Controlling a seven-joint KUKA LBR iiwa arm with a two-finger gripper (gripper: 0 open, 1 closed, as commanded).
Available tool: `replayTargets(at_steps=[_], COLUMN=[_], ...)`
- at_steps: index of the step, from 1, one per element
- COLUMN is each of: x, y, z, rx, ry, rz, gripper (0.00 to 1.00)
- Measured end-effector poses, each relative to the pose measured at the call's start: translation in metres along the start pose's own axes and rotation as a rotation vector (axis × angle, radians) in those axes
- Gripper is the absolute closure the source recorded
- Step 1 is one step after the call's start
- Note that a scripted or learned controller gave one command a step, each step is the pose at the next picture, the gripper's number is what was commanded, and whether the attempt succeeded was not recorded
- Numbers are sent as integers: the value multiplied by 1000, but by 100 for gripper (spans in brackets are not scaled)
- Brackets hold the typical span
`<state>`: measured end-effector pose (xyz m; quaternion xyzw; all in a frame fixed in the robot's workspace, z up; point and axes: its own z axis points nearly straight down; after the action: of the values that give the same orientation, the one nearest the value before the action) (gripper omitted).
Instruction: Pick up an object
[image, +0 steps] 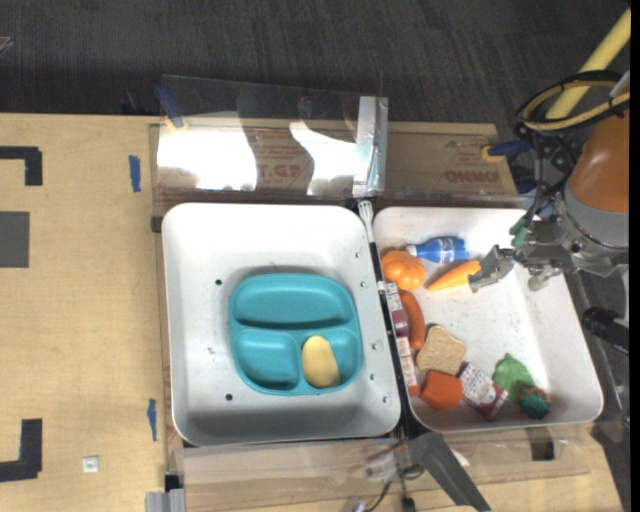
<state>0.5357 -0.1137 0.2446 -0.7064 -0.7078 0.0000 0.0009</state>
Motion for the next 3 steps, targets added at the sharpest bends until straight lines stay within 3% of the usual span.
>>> replayTargets(at_steps=[1,2,3], x=[-21,-55,-42], y=[29,48,49], z=[-36,-34,133], rx=[-5,-3,10], ry=[-2,-2,0], rz=[72,459,341], gripper=[0,0,0])
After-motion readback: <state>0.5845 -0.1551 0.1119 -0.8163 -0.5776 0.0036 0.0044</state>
